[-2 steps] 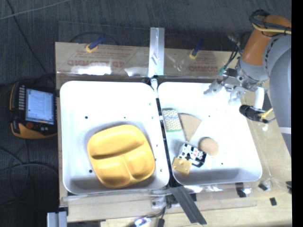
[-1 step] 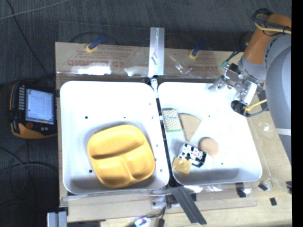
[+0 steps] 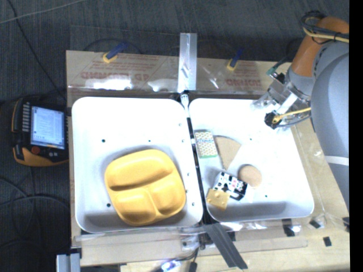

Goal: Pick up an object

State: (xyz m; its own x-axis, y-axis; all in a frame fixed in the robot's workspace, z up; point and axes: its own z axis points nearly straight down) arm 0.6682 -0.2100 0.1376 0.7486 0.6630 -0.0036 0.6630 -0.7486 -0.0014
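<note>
Left bin (image 3: 85, 152): 1 yellow divided tray (image 3: 145, 185). Right bin (image 3: 283, 169): 5 items, left-front area:
- 1 green patterned packet (image 3: 204, 144)
- 1 tan wedge (image 3: 228, 150)
- 1 tan round piece (image 3: 250, 175)
- 1 black-and-white box (image 3: 230, 185)
- 1 yellow block (image 3: 217, 199), touching the box

Gripper (image 3: 271, 103) over far right corner, well apart from all; cannot tell its grip state.

Bright, even light from above; white bins (image 3: 127, 123) near washed out, little surface detail; glare on plastic sheet (image 3: 113, 83) behind them; faint soft shadow at tray's (image 3: 146, 185) lower-left edge; floor (image 3: 45, 21) dark, low contrast; whole frame slightly soft.
</note>
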